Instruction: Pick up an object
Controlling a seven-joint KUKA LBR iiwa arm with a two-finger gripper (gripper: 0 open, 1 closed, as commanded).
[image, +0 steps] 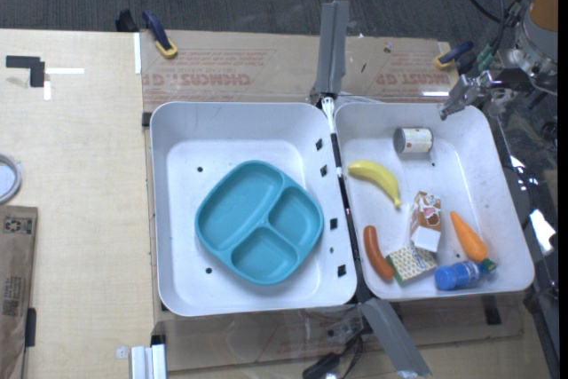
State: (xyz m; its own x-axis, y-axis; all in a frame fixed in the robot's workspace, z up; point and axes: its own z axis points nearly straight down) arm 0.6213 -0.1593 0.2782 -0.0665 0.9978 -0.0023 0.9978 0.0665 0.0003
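- camera view looks down on two shallow white plastic bins with rounded corners, the left bin [169, 191] and the right bin [497, 182], set side by side on a brown cardboard sheet [231, 67].
- left bin holds a smooth blue plate [258, 222] with rounded edges, split into three compartments.
- right bin holds the loose objects: a small cylindrical can [413, 140] lying on its side near the far wall, and a curved yellow banana [376, 180] just in front of it.
- nearer the front, a printed snack packet [427, 224] lies flat, with a tapered orange carrot [468, 235] beside it on the right.
- a glossy red sausage shape [376, 251] lies at the bin's left side, next to a flat patterned cracker-like square [411, 263].
- a small bottle with a blue cap [461, 275] rests on its side at the front corner.
- gripper [461, 98], a metal piece, sits above the right bin's far right rim, well apart from the objects; whether its claw is open or closed cannot be told.
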